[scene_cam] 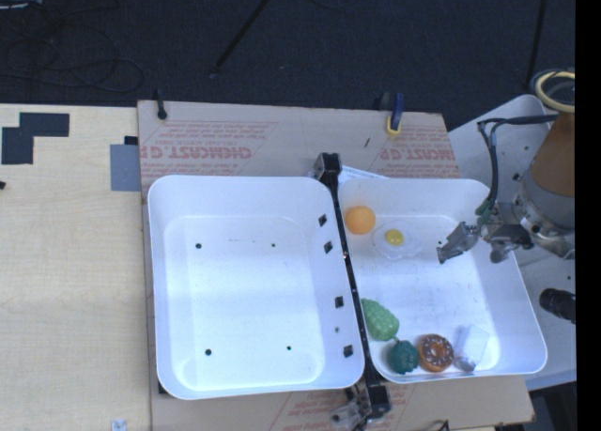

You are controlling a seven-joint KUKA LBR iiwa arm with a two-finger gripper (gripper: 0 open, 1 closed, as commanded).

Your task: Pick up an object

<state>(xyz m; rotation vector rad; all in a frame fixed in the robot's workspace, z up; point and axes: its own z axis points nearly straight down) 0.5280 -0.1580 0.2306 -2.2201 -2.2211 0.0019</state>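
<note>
Near rim of right bin (pixel 526 363): a chocolate-glazed doughnut toy (pixel 435 352) lies just beside a dark teal lump (pixel 404 356), with a pale translucent piece (pixel 472 343) on its other side.
Green object (pixel 379 318): close to the divider between the two bins, just behind the teal lump.
Far end of right bin: an orange ball (pixel 360 220) near the divider, and a fried-egg toy (pixel 393 238) just beside it.
Left bin (pixel 160 232): a white floor with a few small dark dots.
Gripper (pixel 459 241): reaches in from the right over the right bin, near the fried-egg toy and well apart from the doughnut cluster.
Jaws: whether they stand wide or narrow cannot be told; nothing is seen between them.
Task's thing: no object is lifted; all candidates lie in the right bin, the egg being the closest to the gripper.
Risk, flat target: the egg toy looks low and flat, so the jaws may slide over it and close on nothing.
Risk, round target: the ball would likely roll away if nudged off-centre.
Risk, cluster: doughnut, teal lump and pale piece sit tight together, so a descent there may push neighbours aside or catch two.
</note>
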